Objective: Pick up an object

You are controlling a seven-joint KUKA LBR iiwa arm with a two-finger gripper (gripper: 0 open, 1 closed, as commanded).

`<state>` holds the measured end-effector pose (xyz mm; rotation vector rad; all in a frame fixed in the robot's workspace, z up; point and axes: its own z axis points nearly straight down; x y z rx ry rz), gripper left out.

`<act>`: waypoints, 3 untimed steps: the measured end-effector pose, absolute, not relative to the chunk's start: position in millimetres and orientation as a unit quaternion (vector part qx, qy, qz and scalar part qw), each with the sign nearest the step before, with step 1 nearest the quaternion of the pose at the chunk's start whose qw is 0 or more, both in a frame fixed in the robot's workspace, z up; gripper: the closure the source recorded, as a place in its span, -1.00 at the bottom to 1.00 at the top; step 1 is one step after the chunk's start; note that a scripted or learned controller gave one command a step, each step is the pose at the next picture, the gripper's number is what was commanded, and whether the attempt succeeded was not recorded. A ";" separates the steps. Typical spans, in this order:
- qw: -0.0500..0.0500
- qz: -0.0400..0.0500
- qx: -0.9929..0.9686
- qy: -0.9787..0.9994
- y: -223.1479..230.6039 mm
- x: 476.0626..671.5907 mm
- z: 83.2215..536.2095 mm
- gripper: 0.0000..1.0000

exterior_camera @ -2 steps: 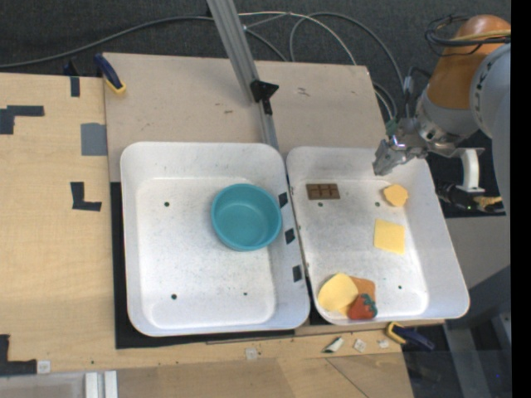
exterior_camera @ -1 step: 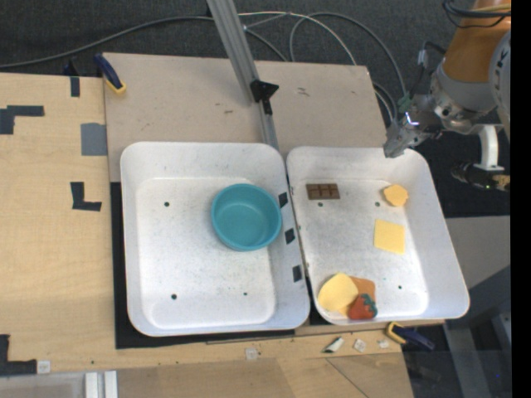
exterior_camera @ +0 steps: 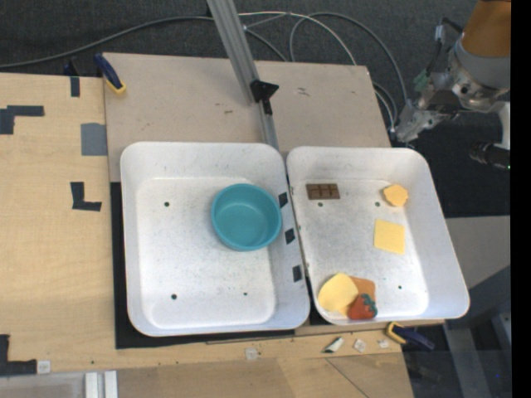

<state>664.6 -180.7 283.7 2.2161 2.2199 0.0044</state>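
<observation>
Gripper (exterior_camera: pixel 412 124): poised off the right bin's (exterior_camera: pixel 440 222) far corner, jaws' state indeterminate; candidate objects in that bin, flat yellow square (exterior_camera: pixel 389 236) and chocolate bar (exterior_camera: pixel 323 191) likely to slip, being thin, clustered strawberry (exterior_camera: pixel 362 307) risking a double catch.

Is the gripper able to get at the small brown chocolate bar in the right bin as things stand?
Probably yes. The chocolate bar lies flat and alone near the right bin's far wall, nothing over it, and the gripper hangs just beyond that bin's far right corner.
</observation>
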 end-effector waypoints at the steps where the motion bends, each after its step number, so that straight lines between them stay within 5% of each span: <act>1: -0.002 -0.001 0.705 0.709 -129.2 640.5 265.7 1.00; 3: -0.002 0.000 0.705 0.709 -34.0 600.2 250.9 1.00</act>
